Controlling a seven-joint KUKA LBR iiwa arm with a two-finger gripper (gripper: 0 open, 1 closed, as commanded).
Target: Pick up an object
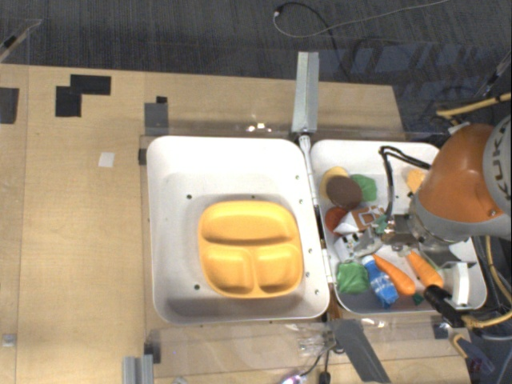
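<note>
1. The gripper (376,229) is low in the right bin (320,166), among a clutter of toy food.
2. It sits above the blue bottle (382,282) and green object (350,277), beside the orange carrot (394,274).
3. A brown potato-like piece (344,189) lies just behind.
4. A yellow compartment tray (250,246) rests in the left bin (172,214).

— What can't we make out in the right bin (320,214)?

— The arm (460,186) covers its right half, so we lose whatever lies beneath. The gripper (374,229) is a small dark tangle; we can't read its fingers.

— And the carrots (408,272)?

— Their upper ends run under the wrist. The small printed packet (346,224) is too blurred for us to identify, and the arm itself is cut off at the right edge.
</note>
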